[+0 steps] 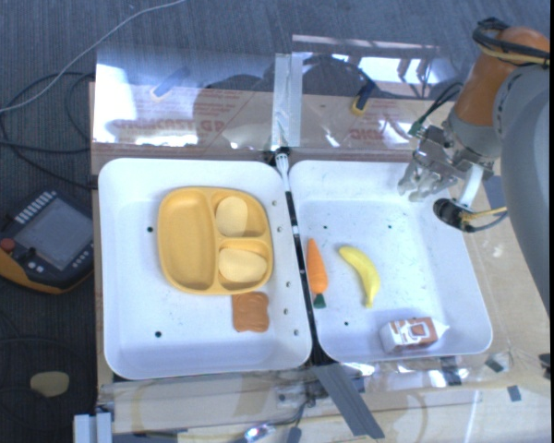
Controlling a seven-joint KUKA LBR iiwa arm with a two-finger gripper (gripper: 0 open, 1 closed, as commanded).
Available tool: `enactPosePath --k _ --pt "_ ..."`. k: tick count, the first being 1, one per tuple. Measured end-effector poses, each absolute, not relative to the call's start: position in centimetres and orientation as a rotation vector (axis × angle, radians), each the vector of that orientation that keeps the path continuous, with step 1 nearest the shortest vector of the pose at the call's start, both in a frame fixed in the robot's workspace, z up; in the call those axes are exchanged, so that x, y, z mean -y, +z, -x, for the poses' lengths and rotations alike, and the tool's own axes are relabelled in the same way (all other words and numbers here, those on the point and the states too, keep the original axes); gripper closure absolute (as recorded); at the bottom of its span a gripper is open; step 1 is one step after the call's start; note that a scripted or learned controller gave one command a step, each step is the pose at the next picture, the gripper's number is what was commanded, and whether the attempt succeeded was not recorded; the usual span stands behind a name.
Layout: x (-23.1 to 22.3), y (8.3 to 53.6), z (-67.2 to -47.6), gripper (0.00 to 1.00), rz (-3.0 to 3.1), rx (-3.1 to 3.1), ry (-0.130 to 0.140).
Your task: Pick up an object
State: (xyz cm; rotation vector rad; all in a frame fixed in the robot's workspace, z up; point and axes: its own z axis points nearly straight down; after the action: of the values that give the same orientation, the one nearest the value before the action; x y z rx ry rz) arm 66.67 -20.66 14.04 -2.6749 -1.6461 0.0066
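Camera view looks down on 2 shallow white bins side by side on the bench. Left bin (129,340) carries a yellow divided tray (186,240) with 3 compartments: 1 long compartment on its left side and 2 smaller ones on its right, each of the smaller 2 holding a pale round piece of food. Just below the tray's lower right corner lies a brown bread-like slice (251,313), flat on the bin floor.

Right bin (462,289) holds 3 loose things. A yellow banana (362,272) lies near the middle, curved and running downward to the right. An orange carrot (316,269) with a green end lies close along the bin's left wall, near the divider between the bins and apart from the banana. A small carton (410,333), white with orange-red print, sits near the lower right corner, below the banana.

The arm reaches in from the right, and its gripper (423,186) hangs over the upper right part of the right bin, well apart from all 3 things; whether it is apart or together I cannot tell.
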Motion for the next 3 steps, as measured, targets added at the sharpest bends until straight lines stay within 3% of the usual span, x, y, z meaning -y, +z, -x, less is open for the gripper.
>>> enactPosePath --k 1,2,3 --pt "17.1 26.9 -66.9 0.00 2.553 1.833 0.001" --pt "21.6 15.1 -66.1 0.00 2.710 1.590 0.009" --pt "15.5 21.2 -66.9 0.00 2.433 1.989 0.004"
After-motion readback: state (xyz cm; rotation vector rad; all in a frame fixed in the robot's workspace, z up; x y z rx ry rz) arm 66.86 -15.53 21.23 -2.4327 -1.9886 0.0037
